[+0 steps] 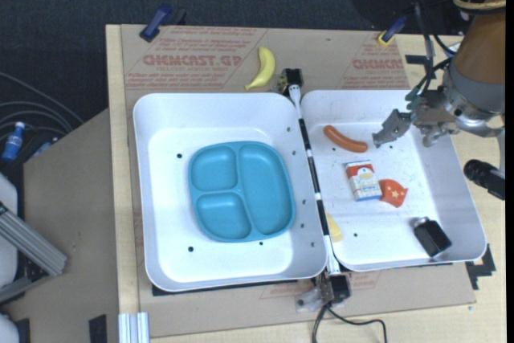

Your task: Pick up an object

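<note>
Dark carpet surrounds a brown table (241, 52) carrying two shallow white bins side by side. From the camera view, the grey arm (482, 64) with its orange band enters at the right and ends in the claw (393, 128), which hangs over the upper part of the right bin (462, 205). Its fingers are small and partly blurred, so I cannot tell how far apart they stand, and nothing can be seen held between them. Just to the left of the claw, and slightly lower in the picture, lies a sausage (346, 139), close to the fingertips but not clearly touching them. Below the claw rests a small red and white carton (363, 180), with a red piece (393, 192) touching or just beside it on the arm's side. Further below, near the bin's lower right corner, sits a black block (431, 236). A small yellow scrap (333, 232) lies at the bin's lower left edge, well away from the claw. Far to the left of the claw, the left bin (161, 132) holds a blue divided plate (241, 190) with three sections. Up and to the left of the claw, on the bare table beyond the bins, lies a banana (261, 69).
</note>
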